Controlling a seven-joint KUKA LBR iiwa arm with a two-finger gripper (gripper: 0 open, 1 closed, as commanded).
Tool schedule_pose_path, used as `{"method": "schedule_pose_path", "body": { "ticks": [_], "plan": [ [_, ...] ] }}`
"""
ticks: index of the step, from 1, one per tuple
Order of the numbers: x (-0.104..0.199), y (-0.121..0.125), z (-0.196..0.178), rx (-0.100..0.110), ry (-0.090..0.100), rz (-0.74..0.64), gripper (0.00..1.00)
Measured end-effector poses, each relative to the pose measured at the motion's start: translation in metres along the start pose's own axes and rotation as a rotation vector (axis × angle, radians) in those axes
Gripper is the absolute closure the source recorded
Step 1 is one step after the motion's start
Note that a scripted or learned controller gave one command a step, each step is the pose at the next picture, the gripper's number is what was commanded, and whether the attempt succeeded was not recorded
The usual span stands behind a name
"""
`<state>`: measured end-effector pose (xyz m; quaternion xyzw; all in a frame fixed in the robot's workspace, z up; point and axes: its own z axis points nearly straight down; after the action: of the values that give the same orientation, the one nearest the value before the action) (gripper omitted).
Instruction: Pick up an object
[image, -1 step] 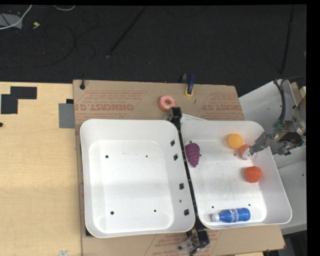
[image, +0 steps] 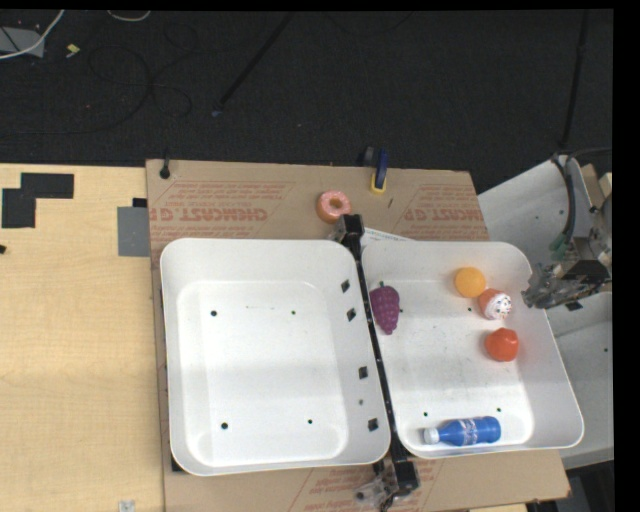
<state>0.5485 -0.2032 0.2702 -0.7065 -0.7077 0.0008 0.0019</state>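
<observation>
Camera view finds our gripper (image: 560, 285), its state impossible for us to tell, just outside the right white bin (image: 545, 440) beside 1 small white red-spotted ball (image: 494, 304), which we judge could roll off if nudged.

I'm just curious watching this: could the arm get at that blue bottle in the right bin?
Probably yes. The blue bottle lies alone near the bin's front wall, with nothing on it, and the gripper sits at that bin's right edge.
</observation>
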Motion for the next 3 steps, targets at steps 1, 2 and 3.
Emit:
{"method": "schedule_pose_path", "body": {
  "ticks": [1, 2, 3],
  "plan": [
    [-0.006, -0.027, -0.043, -0.006, -0.003, 0.002, 1.0],
    [-0.011, -0.024, -0.095, -0.008, -0.004, 0.001, 1.0],
    [-0.01, 0.043, -0.172, -0.013, -0.006, -0.001, 1.0]
  ]
}}
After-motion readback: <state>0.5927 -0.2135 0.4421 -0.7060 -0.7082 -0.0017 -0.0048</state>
